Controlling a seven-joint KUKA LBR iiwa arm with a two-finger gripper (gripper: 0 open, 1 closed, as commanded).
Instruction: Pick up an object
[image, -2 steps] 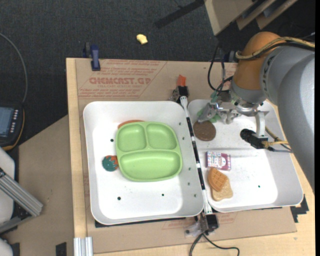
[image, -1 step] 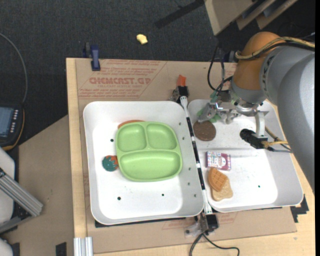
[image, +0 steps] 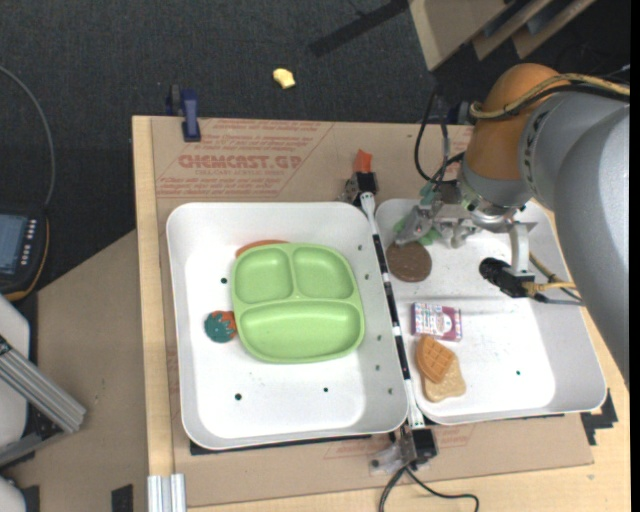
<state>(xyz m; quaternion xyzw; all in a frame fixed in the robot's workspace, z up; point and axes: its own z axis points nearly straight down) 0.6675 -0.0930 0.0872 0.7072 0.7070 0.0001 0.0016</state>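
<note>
Right bin (image: 560, 390): gripper (image: 432, 222) low at the far left corner, beside the divider; finger opening cannot be told, nothing seen held. Brown disc (image: 409, 262) just beside it, on the near side. Purple packet (image: 436, 321) and waffle-shaped piece (image: 438, 367) lie nearer the front edge, well apart from the gripper.

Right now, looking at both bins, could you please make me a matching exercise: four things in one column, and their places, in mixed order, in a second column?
Things:
1. green divided tray
2. brown round disc
3. purple packet
4. waffle-like toy

Places:
A. right bin, near its front edge
B. left bin, middle
C. right bin, just below the gripper
D. right bin, between disc and waffle

Pairs: 1-B, 2-C, 3-D, 4-A
</note>
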